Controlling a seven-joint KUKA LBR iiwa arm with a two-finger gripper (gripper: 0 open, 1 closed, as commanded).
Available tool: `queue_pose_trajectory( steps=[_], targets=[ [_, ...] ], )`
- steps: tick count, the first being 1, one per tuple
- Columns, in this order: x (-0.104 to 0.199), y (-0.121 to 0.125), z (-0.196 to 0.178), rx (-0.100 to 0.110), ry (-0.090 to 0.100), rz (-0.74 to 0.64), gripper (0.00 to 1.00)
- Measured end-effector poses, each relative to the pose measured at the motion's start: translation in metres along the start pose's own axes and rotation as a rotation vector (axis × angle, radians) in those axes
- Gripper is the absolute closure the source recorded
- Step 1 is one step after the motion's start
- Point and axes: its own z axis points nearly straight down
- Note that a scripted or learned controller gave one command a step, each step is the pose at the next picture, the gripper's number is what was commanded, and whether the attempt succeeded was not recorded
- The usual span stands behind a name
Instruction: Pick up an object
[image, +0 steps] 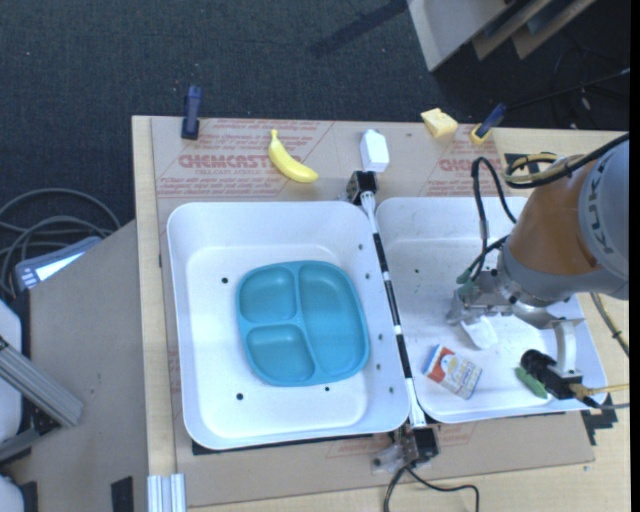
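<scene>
The desk (335, 150) carries two shallow white bins side by side. The left bin (200, 300) holds a blue divided plate (300, 322), lying flat at its centre. The right bin (430, 240) is the working area.

The arm (560, 230) reaches in from the right and bends downward over the right bin, with the wrist low above the bin floor near the bin's middle. The tool (474, 308) points down and to the left. Its state, released or clenched, cannot be told from this angle.

Two candidate objects lie in the right bin. A small printed packet (453, 370) rests flat on the near side of the tool, apart from it. A small white piece (484, 333) lies right at the tool's tip; whether the tool grasps it cannot be told.

Step in hand, as judged: the grasp attempt at the bin floor, most likely on the white piece. The next move calls for a confirmed grip, then a straight vertical lift clear of the bin wall.
</scene>
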Motion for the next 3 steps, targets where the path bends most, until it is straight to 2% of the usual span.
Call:
queue_pose_trajectory(
  steps=[1,2,3],
  targets=[
    [-0.002,-0.007,-0.089,0.002,0.000,-0.001,1.00],
    [-0.001,-0.007,-0.088,0.003,0.000,-0.002,0.00],
    [0.020,-0.015,0.011,0.003,0.001,-0.001,0.00]
  ],
)
